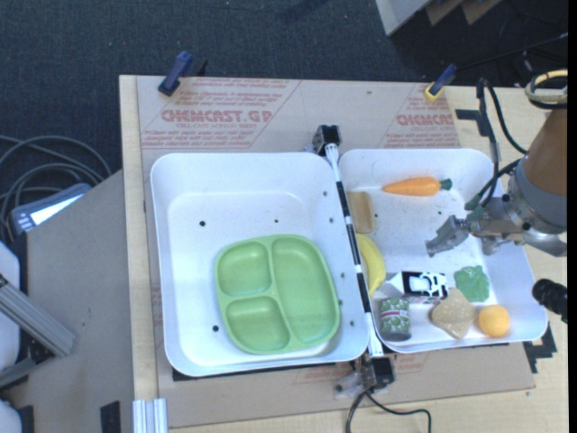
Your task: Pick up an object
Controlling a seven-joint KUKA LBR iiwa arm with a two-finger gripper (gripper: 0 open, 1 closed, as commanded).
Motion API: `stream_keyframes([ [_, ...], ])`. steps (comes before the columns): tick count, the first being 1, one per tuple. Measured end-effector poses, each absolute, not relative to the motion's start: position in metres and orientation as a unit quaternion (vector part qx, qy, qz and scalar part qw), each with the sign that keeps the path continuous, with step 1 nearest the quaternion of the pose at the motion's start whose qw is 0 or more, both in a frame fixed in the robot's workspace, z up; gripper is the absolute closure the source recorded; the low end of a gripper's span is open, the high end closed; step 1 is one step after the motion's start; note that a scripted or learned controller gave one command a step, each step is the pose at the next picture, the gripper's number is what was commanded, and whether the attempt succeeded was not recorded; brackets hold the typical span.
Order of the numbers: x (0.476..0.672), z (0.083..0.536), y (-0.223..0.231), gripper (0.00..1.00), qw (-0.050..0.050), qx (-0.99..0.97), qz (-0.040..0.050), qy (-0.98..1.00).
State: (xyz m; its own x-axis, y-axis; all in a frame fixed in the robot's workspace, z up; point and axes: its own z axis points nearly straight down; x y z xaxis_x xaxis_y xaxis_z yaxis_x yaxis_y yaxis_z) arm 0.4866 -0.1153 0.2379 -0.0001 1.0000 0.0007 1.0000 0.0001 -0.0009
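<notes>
The right bin (397, 160) holds several objects. An orange carrot (412, 187) lies near its far wall and a tan block (361, 210) sits by the divider. A yellow banana (371, 264) runs along the left wall, with a small can (394, 318) in front of it. A black-and-white item (423, 284), a green leafy piece (471, 282), a beige lump (453, 315) and an orange ball (493, 320) lie toward the near side. My gripper (446, 237) hangs over the bin's middle, right of the banana and above the black-and-white item, with nothing seen in it.
The left bin (164, 207) carries a green divided plate (275, 291). The arm and its cables come in over the right bin's right rim. Clamps stand at the bench's far corners, and loose cables lie off the bench to the left.
</notes>
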Motion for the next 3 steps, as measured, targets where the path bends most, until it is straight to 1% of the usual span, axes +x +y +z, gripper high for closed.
stream_keyframes([
  [1,0.548,0.184,-0.077,0.00,0.000,-0.707,-0.0002,-0.707],
  [2,0.541,0.084,-0.102,0.00,0.000,-0.708,0.0001,-0.707],
  [3,0.610,0.167,-0.148,0.00,-0.001,-0.707,-0.0004,-0.707],
])
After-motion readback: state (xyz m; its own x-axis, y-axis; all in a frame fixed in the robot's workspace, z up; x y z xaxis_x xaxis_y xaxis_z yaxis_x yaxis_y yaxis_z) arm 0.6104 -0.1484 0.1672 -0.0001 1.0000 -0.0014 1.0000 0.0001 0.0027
